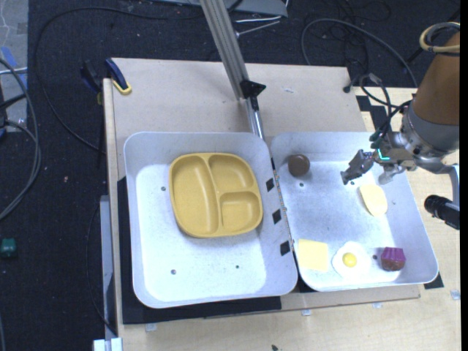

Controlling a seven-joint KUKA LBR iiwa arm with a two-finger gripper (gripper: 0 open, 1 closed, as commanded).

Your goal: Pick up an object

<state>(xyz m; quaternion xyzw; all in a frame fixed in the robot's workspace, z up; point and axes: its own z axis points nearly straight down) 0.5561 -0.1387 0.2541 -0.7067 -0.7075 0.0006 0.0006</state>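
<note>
Camera view. We list a pale wooden worktop [183, 93] bearing two shallow white bins. Left bin [146, 269]: one yellow three-compartment plastic plate [216, 194]. Right bin [413, 232]: a brown round ball [298, 165] at 11 o'clock, a pale yellow oval piece [374, 199] at 2 o'clock, a yellow square slice [314, 254] at 7 o'clock, a toy fried egg [350, 259] at 6 o'clock, a purple block [392, 258] at 5 o'clock. The gripper [358, 169] hangs above the oval piece's upper left; we cannot tell whether its jaws are parted.
</note>
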